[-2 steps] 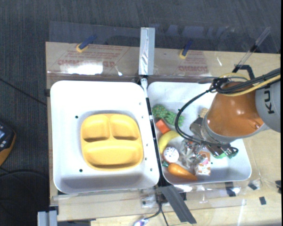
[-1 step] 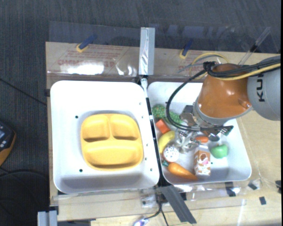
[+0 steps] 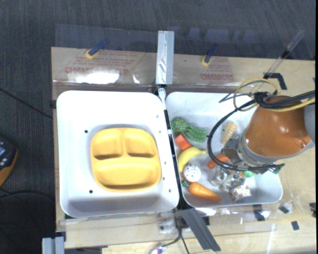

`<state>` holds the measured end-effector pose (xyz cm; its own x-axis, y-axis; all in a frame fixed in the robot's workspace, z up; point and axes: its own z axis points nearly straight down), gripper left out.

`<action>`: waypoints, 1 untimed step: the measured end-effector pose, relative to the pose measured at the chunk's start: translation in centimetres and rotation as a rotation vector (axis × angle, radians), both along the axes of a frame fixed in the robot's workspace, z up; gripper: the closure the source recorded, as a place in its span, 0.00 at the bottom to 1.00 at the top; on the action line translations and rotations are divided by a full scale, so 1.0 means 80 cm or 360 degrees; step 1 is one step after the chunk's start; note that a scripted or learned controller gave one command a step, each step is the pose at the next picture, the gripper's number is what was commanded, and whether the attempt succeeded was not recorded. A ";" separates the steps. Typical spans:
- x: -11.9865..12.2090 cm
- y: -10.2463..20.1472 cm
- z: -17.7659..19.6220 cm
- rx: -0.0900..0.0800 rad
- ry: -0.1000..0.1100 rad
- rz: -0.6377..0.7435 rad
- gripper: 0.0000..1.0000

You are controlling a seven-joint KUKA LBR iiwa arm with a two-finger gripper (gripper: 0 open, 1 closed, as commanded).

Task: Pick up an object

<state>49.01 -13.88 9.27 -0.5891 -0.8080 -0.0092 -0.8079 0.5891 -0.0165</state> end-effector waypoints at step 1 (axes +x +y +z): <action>0.041 0.045 -0.001 0.0002 0.0005 -0.0355 0.00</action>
